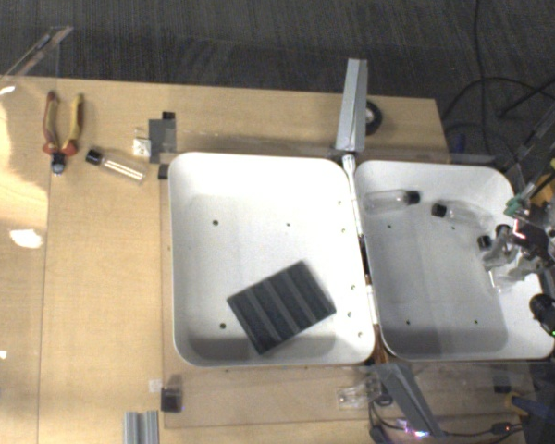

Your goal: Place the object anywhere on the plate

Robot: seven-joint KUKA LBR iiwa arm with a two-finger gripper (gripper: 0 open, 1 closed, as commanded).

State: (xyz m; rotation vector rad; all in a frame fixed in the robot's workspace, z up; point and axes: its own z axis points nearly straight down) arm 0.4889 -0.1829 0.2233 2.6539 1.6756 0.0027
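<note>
Wooden bench top carries two shallow white bins. Lying flat in the left bin, toward its near edge, the dark grey ribbed rectangular slab looks stiff, light and grippy; pinching across its short edges seems best.

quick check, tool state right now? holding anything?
Tool: cannot be told. It sits at the right edge of the right bin, too cluttered to read. The dark ribbed object lies in the left bin, away from the tool.
</note>
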